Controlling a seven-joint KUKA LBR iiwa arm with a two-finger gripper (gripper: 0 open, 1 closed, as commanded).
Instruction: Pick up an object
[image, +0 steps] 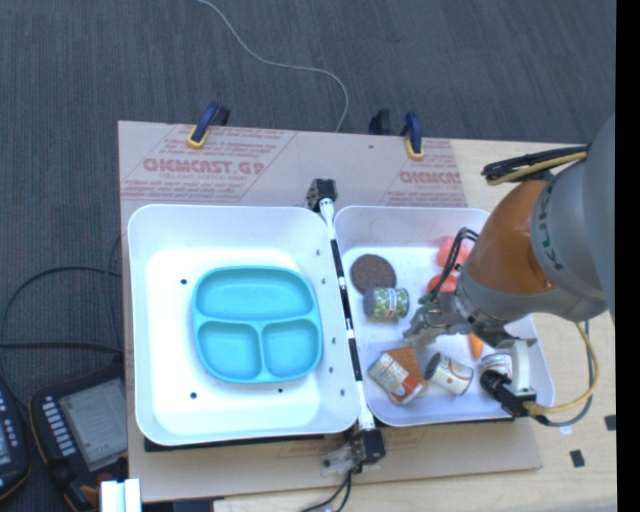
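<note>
Two bins: shallow white plastic trays with rounded corners, side by side on the bench; the left bin (160, 300) and the right bin (400, 222) touch along a central seam.
Bench: a flat pale board (250, 170) with faded red lettering, held at its far edge by blue-and-yellow clamps (205, 122).
Room: dark grey ribbed carpet (100, 60) around the bench, a thin pale cable (300, 68) trailing across it, black cables and a dark handheld controller (70, 430) at lower left.
Left bin contents: one smooth turquoise divided plate (258, 322), rounded-rectangular, with one long compartment and two smaller ones, nothing in them.
Right bin contents: a flat brown disc (373, 270) near the far left corner; just in front of it a small can with a green label (388, 302) lying on its side; nearer the front a white-and-orange packet (397, 374) and beside it a small white cup-like container (450, 375); bits of an orange object (445, 250) show beside the arm.
Arm: grey with a glossy orange band (505, 245), reaching in from the right over the right bin.
Gripper (428, 325): low over the right bin, between the green-labelled can and the white container; whether its fingers are apart or together cannot be told, and no object is seen between them.
</note>
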